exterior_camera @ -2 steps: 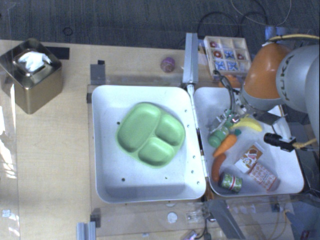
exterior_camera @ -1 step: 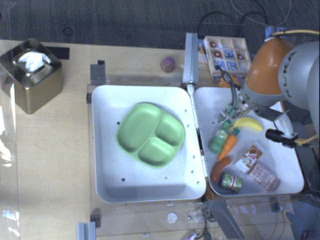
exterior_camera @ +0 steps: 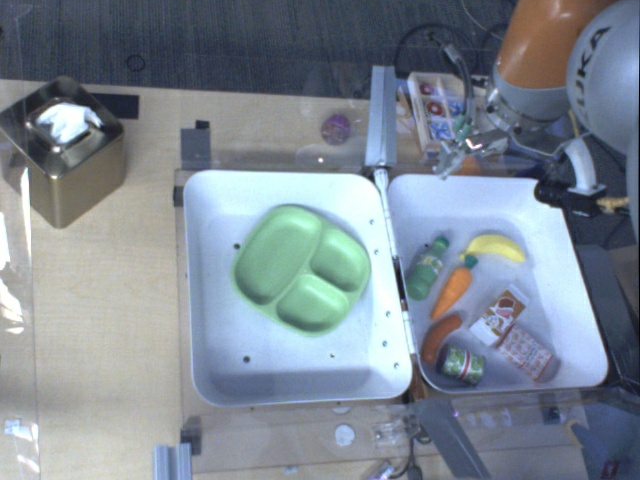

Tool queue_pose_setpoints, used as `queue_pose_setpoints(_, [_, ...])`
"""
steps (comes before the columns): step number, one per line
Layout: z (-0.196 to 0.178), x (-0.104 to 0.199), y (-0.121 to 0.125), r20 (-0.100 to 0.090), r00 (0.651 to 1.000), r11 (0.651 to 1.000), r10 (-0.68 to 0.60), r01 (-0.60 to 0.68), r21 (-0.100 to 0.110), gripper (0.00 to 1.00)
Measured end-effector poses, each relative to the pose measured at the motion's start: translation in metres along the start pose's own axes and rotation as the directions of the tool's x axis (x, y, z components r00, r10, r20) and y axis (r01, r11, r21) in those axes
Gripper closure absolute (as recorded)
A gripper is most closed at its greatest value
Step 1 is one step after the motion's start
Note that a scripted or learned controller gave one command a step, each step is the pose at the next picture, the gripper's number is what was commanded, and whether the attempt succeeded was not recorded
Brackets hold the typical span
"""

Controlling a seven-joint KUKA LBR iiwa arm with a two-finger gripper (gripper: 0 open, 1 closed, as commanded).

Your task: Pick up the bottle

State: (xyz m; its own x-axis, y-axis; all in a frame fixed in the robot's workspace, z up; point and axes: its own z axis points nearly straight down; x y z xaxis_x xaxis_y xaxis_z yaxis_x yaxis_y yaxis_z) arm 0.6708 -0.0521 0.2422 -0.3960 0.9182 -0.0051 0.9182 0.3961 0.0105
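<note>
Near edge of right bin [exterior_camera: 585, 298]: small can [exterior_camera: 461, 364] on its side, green-and-red label, metal end showing, just beside a reddish-brown sausage-shaped piece [exterior_camera: 441, 335]. Next to them a flat carton [exterior_camera: 499, 318] with red-and-white print and a clear crinkly packet [exterior_camera: 527, 354], both lying flat, touching or overlapping. Mid-bin: plastic carrot [exterior_camera: 454, 286], orange tapered body, green top, lying diagonal. Bottle [exterior_camera: 427, 266] is green, small, on its side along the right bin's left wall, just left of the carrot, cap end pointing away from the camera. Yellow banana [exterior_camera: 497, 248], smooth and curved, sits beyond the carrot toward the far wall. Left bin [exterior_camera: 205, 298]: glossy green divided plate [exterior_camera: 302, 267], three compartments, rounded lobed outline, roughly centred. Both bins are shallow white plastic with rounded corners, metal rail between them. Gripper [exterior_camera: 462, 150] hangs over the far rim of the right bin, well apart from the bottle; can't tell finger state, too cluttered with cables. Far left on the wooden bench [exterior_camera: 140, 268]: brassy metal box [exterior_camera: 64, 152] with white crumpled material in the top.
</note>
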Motion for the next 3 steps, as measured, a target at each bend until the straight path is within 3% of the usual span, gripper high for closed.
queue_pose_setpoints(1, [0.0, 0.0, 0.0, 0.0, 1.0, 1.0, 0.0, 0.0, 0.001, 0.0])
queue_pose_setpoints(2, [0.017, 0.045, -0.039, -0.003, 0.998, 0.998, -0.066, 0.066, 0.005, 0.0])
queue_pose_setpoints(3, [0.056, 0.033, -0.088, -0.003, 0.998, 0.998, 0.061, -0.061, 0.006, 0.0])
